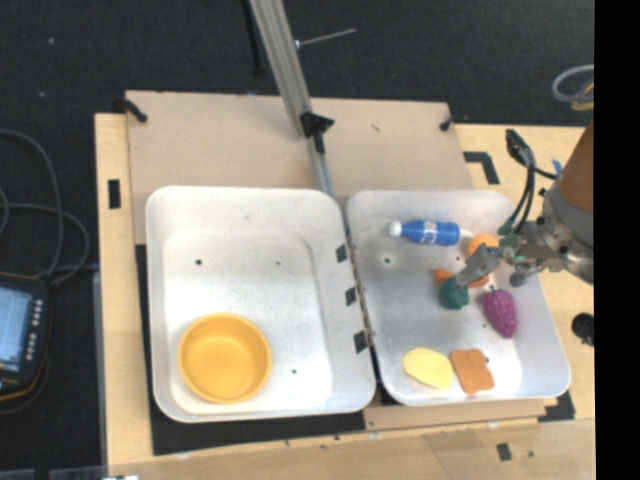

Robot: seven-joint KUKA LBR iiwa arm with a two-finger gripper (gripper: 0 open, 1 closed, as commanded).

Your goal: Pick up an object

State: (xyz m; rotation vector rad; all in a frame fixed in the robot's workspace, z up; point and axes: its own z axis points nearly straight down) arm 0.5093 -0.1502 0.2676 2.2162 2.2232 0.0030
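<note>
Green object [454, 295] in right bin [540, 368] | just below-left of jaws | jaws spread, pinching nothing

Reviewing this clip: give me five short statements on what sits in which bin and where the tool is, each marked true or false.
1. The yellow bowl sits in the left bin. True.
2. The blue-and-white bottle stands upright in the left bin. False: it lies on its side in the right bin.
3. The tool is over the right bin, near the green object. True.
4. The purple object lies inside the yellow bowl. False: it lies in the right bin.
5. The pale yellow object and the orange block lie side by side. True.
</note>
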